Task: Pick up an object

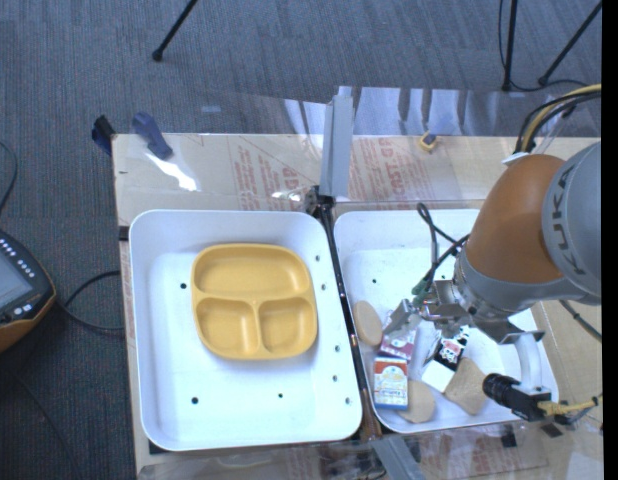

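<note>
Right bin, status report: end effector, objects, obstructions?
End effector low over right bin. Small carton and flat tan pieces clustered beneath, none seen gripped. Yellow divided plate in left bin.

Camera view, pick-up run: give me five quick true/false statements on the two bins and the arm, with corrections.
1. The yellow three-compartment plastic plate lies in the left white bin. True.
2. The grey arm with the orange band is above the left bin. False: it hangs over the right white bin.
3. The plate's compartments hold food. False: they show bare yellow plastic.
4. A small red and white carton lies near the right bin's front edge. True.
5. The right bin holds one item. False: besides the carton, several lie there, including a tan oval piece and a tan wedge-shaped piece.
</note>
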